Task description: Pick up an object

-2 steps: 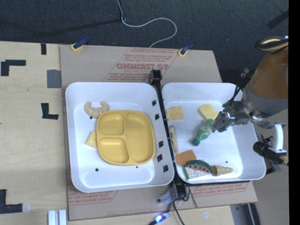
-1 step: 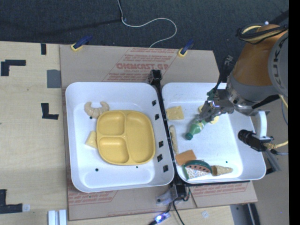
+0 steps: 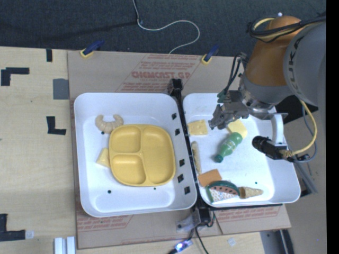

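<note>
Desk (image 3: 32, 142) carries two white bins side by side on a cardboard sheet. The left bin (image 3: 85, 157) holds a yellow divided plate (image 3: 142, 155) at its middle, with a tan curled piece (image 3: 107, 122) near its far-left corner and a pale yellow wedge (image 3: 103, 157) touching the plate's left edge. The grey arm (image 3: 286, 62) reaches over the right bin (image 3: 280, 187); its end effector (image 3: 221, 118) hangs near the bin's far edge, and whether it is parted or closed cannot be told. Just beside it lie a yellow cheese slice (image 3: 198, 127), a second yellow piece (image 3: 237, 127) and a green bottle (image 3: 228, 146). An orange square (image 3: 210, 176), a watermelon slice (image 3: 221, 190) and a pizza slice (image 3: 250, 192) lie along the near edge.
</note>
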Robot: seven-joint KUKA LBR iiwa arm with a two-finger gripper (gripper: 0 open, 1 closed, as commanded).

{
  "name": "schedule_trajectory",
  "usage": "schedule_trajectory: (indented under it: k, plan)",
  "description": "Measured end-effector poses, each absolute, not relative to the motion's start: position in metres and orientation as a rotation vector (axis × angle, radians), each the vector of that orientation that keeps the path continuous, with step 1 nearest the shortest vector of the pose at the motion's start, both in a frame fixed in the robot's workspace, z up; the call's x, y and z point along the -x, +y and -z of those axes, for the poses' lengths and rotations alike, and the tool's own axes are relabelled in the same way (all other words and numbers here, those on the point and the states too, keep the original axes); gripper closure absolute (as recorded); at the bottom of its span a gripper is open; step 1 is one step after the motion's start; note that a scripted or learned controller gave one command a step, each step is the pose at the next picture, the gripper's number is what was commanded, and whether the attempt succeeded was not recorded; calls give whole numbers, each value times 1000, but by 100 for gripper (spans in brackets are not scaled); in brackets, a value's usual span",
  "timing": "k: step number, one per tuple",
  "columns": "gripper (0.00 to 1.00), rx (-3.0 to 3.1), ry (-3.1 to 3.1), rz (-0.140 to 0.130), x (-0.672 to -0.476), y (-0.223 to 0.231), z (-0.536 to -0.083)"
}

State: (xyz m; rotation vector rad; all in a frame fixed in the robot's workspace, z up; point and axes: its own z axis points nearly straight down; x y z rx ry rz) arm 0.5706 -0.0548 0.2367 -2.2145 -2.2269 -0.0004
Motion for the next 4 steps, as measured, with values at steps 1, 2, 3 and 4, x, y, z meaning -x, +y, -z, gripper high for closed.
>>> schedule_trajectory:
  k: [1, 2, 3, 4]
  plan:
    - [100, 2214, -2227, -1, -595, -10, -223]
    - [100, 2217, -2227, 2, -633, 21, -225]
    - [100, 2215, -2226, 0, -659, 60, -213]
    - [100, 2220, -2224, -3, -659, 53, -216]
